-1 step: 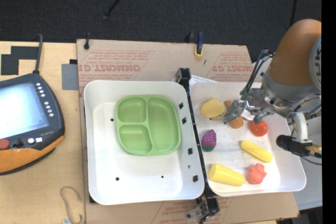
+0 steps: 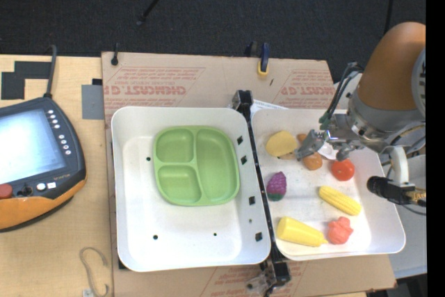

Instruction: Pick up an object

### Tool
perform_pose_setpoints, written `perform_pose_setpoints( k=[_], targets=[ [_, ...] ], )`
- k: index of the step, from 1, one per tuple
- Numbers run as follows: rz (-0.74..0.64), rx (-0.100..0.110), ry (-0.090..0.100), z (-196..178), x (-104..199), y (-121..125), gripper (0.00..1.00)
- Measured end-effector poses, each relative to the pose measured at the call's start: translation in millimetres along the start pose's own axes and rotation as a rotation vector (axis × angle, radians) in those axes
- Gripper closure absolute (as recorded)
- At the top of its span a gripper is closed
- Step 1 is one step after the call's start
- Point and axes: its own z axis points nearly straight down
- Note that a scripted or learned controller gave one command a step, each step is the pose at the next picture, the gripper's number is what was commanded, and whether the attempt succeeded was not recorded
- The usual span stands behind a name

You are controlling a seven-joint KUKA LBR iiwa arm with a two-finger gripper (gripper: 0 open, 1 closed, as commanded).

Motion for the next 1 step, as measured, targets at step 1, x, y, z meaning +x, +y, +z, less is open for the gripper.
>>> perform_pose_setpoints(
  k=[1],
  targets=[
    [-0.001,0.005,0.001,52.4,3.2,8.5,0.0]
  ],
)
